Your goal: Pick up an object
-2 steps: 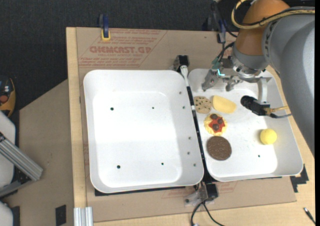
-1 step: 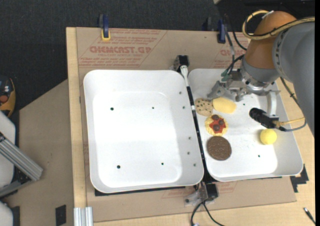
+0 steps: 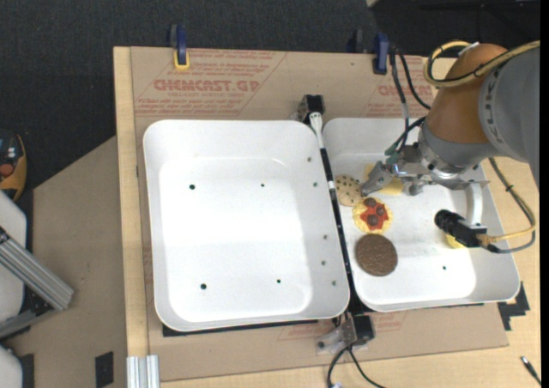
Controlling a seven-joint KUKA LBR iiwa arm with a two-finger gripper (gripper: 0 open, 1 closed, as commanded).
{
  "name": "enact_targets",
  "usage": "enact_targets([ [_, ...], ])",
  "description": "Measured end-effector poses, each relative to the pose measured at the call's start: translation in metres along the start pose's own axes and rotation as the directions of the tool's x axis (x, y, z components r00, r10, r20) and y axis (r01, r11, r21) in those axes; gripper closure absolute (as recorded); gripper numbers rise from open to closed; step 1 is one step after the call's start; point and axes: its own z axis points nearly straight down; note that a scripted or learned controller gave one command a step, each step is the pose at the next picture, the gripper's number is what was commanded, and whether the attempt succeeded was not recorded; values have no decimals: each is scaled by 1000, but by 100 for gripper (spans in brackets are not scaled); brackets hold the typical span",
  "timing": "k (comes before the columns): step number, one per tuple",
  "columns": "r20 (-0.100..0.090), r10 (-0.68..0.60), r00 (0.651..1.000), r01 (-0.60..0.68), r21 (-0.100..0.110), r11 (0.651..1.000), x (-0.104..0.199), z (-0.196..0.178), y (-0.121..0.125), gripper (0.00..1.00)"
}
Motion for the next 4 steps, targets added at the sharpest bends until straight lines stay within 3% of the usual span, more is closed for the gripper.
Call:
enact_targets([
  [1,1,-1,1000,1,-6,1000,0,-11,2,100],
  [2,1,-1,1000,1,-5,1000,0,-10,2,0],
  [3,5,-4,1000,4,-15,1000,21,-3,40,0],
  [4,1,0,1000,0,-12,1000,22,-4,-16,0],
])
